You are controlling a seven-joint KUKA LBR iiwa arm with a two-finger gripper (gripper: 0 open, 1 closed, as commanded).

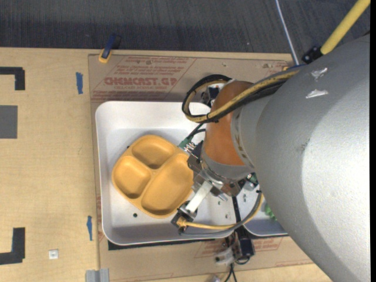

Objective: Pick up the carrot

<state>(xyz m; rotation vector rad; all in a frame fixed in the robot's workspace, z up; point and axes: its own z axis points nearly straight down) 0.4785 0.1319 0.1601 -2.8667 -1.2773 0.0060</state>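
A yellow three-compartment plate (154, 174) lies in the left white bin (117, 122), tilted against the bin floor near its middle. My gripper (218, 178) hangs over the right part of this bin, just right of the plate's edge. The wrist with its orange band (222, 135) is seen from above and covers whatever is under it. The big grey arm (317, 157) hides most of the right bin.
A small green bit (269, 211) peeks out from under the arm at the right bin's near edge. The bins rest on a cardboard sheet (141, 78) on the bench. Free bin floor lies behind and left of the plate.
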